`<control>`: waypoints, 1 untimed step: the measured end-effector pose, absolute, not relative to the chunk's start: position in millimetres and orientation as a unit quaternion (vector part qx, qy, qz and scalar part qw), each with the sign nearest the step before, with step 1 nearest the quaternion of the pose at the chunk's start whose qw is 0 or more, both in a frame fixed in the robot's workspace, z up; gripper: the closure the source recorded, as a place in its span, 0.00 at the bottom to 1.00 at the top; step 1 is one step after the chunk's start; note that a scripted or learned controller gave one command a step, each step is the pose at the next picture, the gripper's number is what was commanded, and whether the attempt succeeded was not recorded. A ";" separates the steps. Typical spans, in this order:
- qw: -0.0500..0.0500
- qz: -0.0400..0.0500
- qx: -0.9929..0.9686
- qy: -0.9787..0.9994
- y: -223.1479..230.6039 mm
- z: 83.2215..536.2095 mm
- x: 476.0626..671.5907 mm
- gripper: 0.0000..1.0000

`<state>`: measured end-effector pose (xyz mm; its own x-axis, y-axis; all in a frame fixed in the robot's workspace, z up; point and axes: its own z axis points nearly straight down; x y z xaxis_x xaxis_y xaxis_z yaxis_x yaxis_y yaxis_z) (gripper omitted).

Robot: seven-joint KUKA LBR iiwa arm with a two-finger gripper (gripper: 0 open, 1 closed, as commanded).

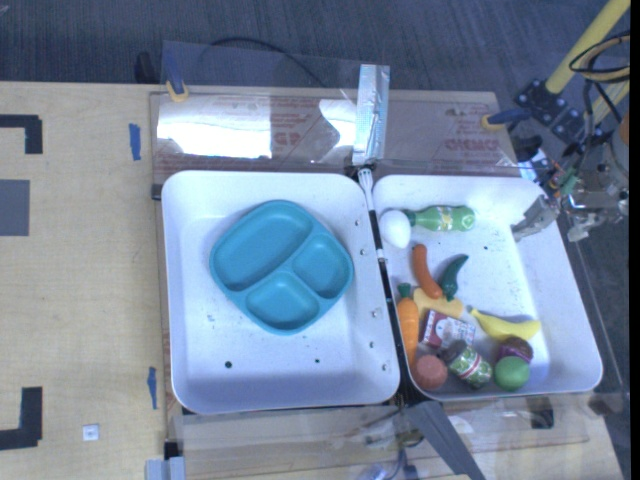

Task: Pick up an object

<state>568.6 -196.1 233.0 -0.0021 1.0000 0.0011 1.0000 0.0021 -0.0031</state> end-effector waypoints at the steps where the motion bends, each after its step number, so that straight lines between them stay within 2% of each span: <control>1: 0.003 0.001 -0.694 -0.720 -104.9 100.0 546.2 0.00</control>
